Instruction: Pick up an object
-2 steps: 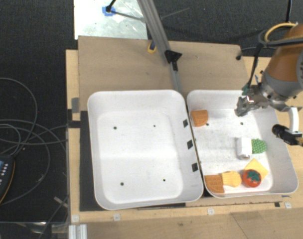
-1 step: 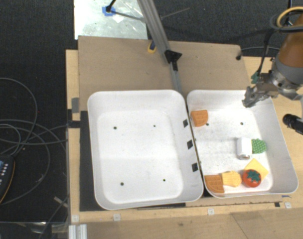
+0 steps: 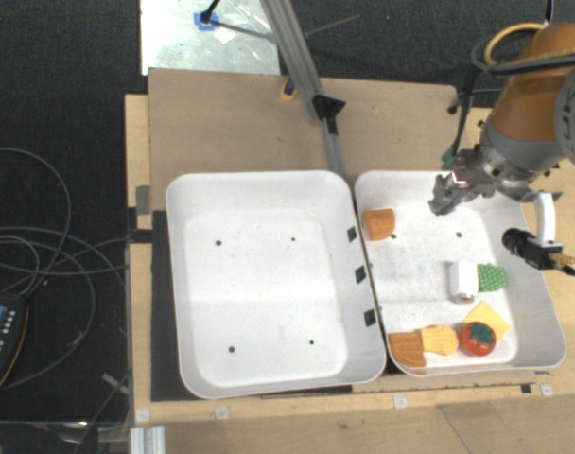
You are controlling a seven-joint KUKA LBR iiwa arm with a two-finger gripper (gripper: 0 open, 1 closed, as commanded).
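Note:
My gripper (image 3: 445, 200) hangs over the back part of the right bin (image 3: 429, 253), with nothing visible between its fingers. An orange block (image 3: 379, 223) lies to its left, near the bin's left wall. Toward the front right lie a white cylinder (image 3: 461, 281) and a green textured piece (image 3: 492, 277) side by side. At the front edge sit a red tomato-like ball (image 3: 478, 340) on a yellow wedge (image 3: 490, 318), a yellow piece (image 3: 439, 340) and an orange waffle-like piece (image 3: 408, 348).
The left bin (image 3: 259, 282) stands beside the right one, joined by black clips along the shared wall. A grey pole (image 3: 302, 55) slants across the bench's back. Cables and a pendant lie on the floor at the left.

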